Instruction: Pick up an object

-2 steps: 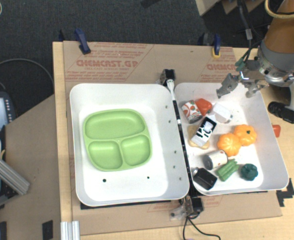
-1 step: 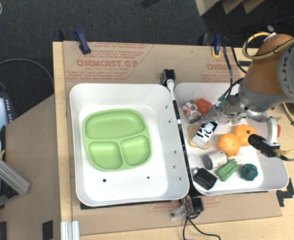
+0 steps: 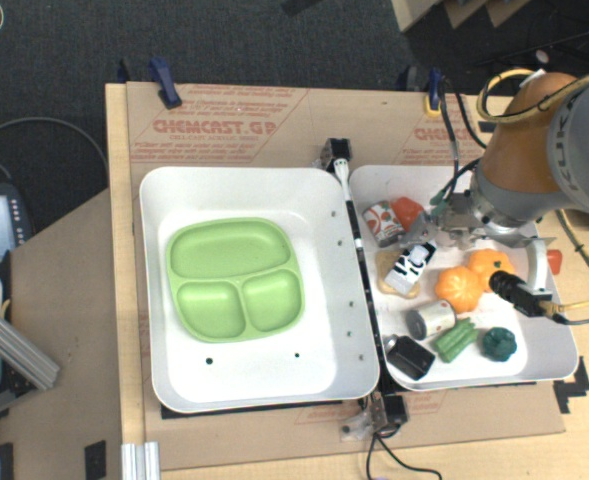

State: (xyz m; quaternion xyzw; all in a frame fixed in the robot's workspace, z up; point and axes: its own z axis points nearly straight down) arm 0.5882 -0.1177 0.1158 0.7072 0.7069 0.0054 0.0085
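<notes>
Gripper [image 3: 426,236]: I see it low in the right bin [image 3: 554,353]; open or closed, I cannot tell.
Objects: oranges [image 3: 461,286], black-and-white block [image 3: 408,266], green pieces [image 3: 455,341] lie just beside it.
Left bin [image 3: 164,268]: holds a green divided tray [image 3: 236,276].

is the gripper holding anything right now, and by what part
It cannot be told. The gripper is down in the right bin beside the black and white object, but nothing is clearly seen between its fingers.
</notes>
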